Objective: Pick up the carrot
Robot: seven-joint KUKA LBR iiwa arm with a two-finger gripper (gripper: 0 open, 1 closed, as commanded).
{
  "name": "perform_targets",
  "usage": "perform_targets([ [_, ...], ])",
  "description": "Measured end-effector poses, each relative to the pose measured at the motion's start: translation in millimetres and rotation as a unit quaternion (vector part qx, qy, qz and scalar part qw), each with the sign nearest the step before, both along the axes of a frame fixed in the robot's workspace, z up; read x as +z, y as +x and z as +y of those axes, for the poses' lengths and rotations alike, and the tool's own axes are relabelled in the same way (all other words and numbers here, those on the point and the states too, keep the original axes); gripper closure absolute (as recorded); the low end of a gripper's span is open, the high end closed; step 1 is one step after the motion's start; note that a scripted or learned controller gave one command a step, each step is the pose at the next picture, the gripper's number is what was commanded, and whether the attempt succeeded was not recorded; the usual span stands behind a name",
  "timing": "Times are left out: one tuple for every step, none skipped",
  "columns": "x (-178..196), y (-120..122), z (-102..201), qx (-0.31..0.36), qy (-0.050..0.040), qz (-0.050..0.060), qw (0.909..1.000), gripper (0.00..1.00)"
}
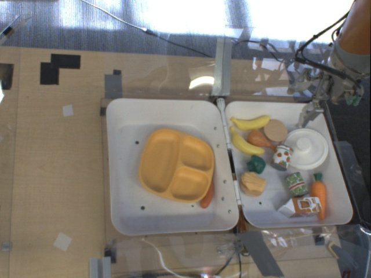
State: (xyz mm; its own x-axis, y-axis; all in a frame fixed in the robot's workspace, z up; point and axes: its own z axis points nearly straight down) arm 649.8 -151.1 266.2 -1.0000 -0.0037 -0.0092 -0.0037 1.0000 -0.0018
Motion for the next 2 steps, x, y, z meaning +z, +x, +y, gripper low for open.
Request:
perform_targets([
  [-66.9,-40.8,-22.2,-0.092,0.0014,0.001,0.9958,0.00],
  [-113.4,-80.1,-44.4,-0.163,0.0015,0.001,0.9866,0.00],
])
